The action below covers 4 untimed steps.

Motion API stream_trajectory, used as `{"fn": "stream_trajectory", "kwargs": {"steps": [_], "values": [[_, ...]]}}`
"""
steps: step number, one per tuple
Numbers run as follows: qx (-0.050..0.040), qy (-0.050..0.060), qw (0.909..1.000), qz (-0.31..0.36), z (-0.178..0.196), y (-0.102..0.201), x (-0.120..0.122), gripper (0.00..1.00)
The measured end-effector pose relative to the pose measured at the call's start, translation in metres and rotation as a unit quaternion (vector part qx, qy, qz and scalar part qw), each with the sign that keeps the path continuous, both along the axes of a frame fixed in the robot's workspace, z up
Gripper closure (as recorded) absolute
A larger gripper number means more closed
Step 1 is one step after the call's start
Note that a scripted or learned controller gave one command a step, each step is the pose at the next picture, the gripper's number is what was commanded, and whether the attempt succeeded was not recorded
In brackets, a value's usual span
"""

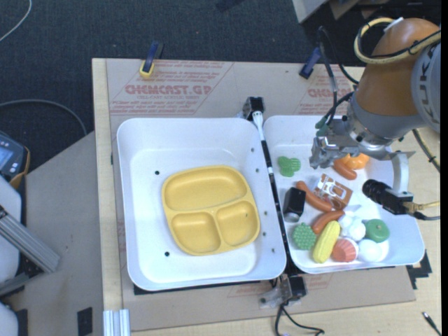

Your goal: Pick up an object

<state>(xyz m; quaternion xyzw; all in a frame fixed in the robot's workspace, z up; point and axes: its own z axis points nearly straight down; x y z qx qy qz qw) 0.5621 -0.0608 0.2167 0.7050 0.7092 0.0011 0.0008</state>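
Nearest the camera, cables (283,306) trail off the bench's front edge below the seam between the two bins. Left bin (140,187): one yellow three-compartment tray (208,207), lying flat at its centre. Right bin (413,247): a heap of toy food. From the left, a green leafy piece (288,164), a black block (294,203), a green knobbly piece (303,236), two orange-red sausages (316,200), a yellow corn cob (326,241), a small brown-and-white packet (333,187), white pieces and a green round piece (376,230) at the near right corner. An orange piece (350,164) lies just beside the gripper (323,152), which hangs low over the bin's far half. Gripper state: cannot tell; nothing seen between its parts. A black cylinder (381,195) juts beside the arm.
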Motion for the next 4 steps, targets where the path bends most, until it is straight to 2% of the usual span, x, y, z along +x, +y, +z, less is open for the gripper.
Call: {"fn": "stream_trajectory", "kwargs": {"steps": [1, 4], "values": [[0.0003, -0.001, 1.0, 0.0, 0.014, 0.054, 0.024, 1.0], [-0.0002, 0.002, 1.0, -0.002, 0.001, 0.074, 0.032, 1.0]]}}
